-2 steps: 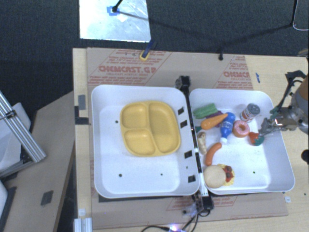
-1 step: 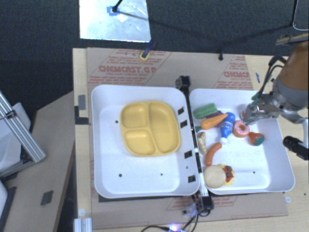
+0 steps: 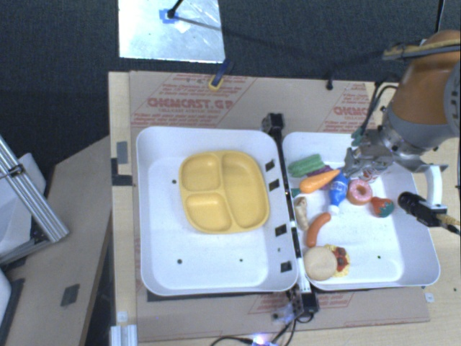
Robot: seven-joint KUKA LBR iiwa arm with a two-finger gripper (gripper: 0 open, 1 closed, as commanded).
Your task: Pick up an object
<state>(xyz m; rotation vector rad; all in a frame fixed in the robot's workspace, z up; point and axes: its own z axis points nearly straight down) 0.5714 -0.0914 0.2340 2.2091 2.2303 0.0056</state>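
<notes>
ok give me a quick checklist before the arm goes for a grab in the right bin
1. Gripper is over the right bin, above the toy pile: ok.
2. Reachable targets: carrot, blue bottle, pink donut lie just below the gripper: ok.
3. Targets stand apart enough for a clean grasp: not ok, they crowd and touch.
4. Finger opening: cannot tell.
5. Anything already between the fingers: cannot tell.
6. Yellow tray in the left bin is out of the arm's path: ok.
</notes>
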